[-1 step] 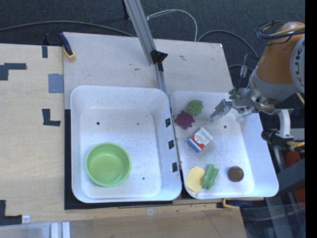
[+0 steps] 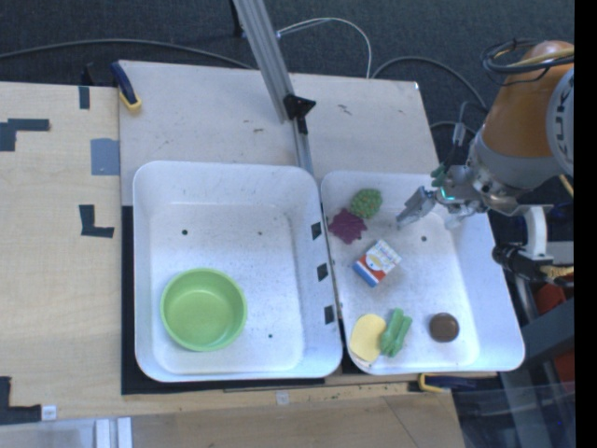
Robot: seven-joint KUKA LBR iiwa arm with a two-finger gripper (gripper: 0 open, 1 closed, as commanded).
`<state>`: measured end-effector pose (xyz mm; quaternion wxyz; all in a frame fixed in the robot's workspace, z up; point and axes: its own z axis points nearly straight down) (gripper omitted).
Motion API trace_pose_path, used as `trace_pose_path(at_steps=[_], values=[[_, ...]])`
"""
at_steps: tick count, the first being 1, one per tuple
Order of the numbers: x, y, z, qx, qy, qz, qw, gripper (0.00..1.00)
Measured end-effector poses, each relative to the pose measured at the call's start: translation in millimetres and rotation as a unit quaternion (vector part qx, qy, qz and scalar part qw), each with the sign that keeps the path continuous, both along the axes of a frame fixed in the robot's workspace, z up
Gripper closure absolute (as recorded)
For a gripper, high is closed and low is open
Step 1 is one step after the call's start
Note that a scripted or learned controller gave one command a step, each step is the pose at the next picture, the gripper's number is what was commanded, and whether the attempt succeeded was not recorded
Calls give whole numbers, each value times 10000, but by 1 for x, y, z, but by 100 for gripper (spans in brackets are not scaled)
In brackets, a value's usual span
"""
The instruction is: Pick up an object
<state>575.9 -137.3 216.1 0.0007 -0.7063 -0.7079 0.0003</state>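
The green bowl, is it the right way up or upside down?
Right way up: the green bowl shows its hollow inside and rim, sitting in the left bin.

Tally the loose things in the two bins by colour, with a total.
Green: 3, bowl, knobbly ball, long toy
Purple: 1, toy
White: 1, small box
Yellow: 1, toy
Brown: 1, ball
Total: 7
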Motion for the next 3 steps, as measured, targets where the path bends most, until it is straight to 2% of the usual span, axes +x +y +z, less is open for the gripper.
trace_pose_path(at_steps=[2, 3], values=[[-10, -3, -92, -2, 27, -6, 10000, 0], [-5, -3, -118, 7, -49, -7, 10000, 0]])
